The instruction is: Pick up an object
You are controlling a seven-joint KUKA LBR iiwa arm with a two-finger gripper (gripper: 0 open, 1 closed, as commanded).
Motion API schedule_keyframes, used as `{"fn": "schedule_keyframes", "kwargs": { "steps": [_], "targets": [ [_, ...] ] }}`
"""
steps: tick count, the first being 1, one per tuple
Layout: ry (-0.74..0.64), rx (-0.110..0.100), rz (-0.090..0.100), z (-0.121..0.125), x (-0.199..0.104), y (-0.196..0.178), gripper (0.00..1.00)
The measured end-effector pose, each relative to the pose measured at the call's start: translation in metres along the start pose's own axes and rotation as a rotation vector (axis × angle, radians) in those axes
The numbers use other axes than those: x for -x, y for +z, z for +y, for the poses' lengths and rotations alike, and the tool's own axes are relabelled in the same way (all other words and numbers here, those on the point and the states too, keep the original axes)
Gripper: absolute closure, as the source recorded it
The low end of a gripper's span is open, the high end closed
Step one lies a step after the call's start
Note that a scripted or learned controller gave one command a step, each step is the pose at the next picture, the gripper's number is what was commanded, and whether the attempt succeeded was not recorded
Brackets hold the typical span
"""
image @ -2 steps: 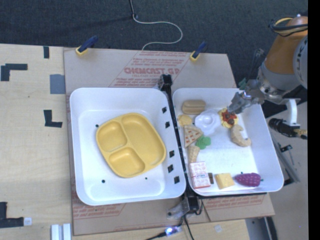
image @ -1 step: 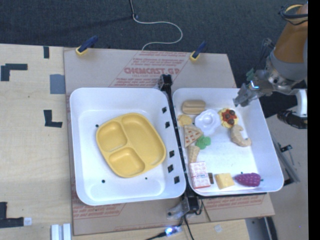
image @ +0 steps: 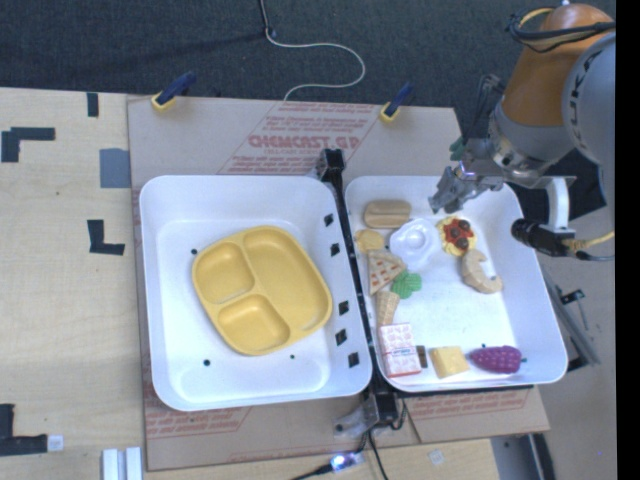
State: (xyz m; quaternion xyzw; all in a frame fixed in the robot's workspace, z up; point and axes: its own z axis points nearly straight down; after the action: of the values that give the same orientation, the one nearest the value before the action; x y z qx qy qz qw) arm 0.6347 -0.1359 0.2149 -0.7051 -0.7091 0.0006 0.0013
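Observation:
The right bin (image: pixel 530 308) holds several toy foods: a bread roll (image: pixel 387 212), a white fried egg (image: pixel 411 239), a pizza slice with red topping (image: pixel 458 234), a tan croissant (image: pixel 479 273), a waffle wedge (image: pixel 382 268), a green piece (image: pixel 406 285), a red-and-white carton (image: pixel 398 349), a yellow cheese block (image: pixel 448 361) and purple grapes (image: pixel 496 359). My gripper (image: pixel 447 197) hangs over the bin's far edge, just above and behind the pizza slice, with nothing seen between its fingers.
The left bin (image: pixel 170 298) carries a yellow divided tray (image: pixel 262 289). A black divider (image: pixel 340 258) runs between the bins. Clamps (image: pixel 173 89) hold the cardboard at the back. The arm's orange band (image: pixel 545 58) rises at the upper right.

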Motion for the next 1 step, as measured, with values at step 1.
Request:
{"fn": "schedule_keyframes", "kwargs": {
  "steps": [1],
  "targets": [
    [-0.002,0.0,0.001,-0.0064,-0.0568,-0.0103,1.0]
  ]
}}
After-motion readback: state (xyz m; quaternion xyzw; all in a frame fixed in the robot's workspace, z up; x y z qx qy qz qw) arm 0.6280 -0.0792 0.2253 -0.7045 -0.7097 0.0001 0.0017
